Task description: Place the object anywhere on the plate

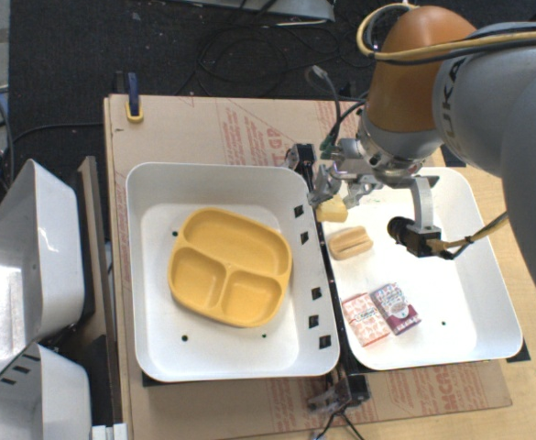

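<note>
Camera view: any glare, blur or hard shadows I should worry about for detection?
Camera view: sharp on the yellow plate and the packets; the white bins run bright, near blown out around the arm; soft shadow under the gripper, where a small yellowish object sits; the arm's orange band looks slightly soft, close to the lens.

Left shallow white bin (148,337): yellow three-compartment plastic plate (229,266) at centre; open white floor forms a ring around it, widest at 6 o'clock and 9 o'clock. Raised rims (327,287) where the two bins meet form a barrier between them. Right shallow white bin (487,273): grey arm with orange band (451,71) overhangs the 12 o'clock part; pale yellow block (333,211) and tan bread-like piece (349,242) crowd the 10 o'clock edge; two small red-and-white packets (380,313) lie at 7 o'clock; floor from 3 to 5 o'clock open.
</note>
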Controlling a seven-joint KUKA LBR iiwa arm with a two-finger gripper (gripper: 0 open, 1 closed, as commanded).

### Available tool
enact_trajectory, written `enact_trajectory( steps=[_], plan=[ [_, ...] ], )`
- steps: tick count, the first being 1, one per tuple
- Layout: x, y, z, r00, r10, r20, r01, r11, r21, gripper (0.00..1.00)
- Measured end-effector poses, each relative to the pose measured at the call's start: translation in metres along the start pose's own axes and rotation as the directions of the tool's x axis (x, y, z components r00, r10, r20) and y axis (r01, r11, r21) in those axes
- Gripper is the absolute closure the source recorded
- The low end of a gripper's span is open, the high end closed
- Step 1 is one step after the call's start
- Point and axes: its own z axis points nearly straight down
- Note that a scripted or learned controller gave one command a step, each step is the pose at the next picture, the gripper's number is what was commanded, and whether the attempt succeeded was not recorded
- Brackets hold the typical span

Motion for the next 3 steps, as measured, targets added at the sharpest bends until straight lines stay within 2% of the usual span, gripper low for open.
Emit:
enact_trajectory(
  steps=[2, 3],
  plan=[
    [0.11, -0.023, 0.016, 1.0, -0.001, 0.001, 0.001, 1.0, 0.0, 1.0],
    [0.106, -0.023, 0.016, 1.0, 0.005, 0.002, -0.005, 1.0, -0.001, 0.0]
  ],
)
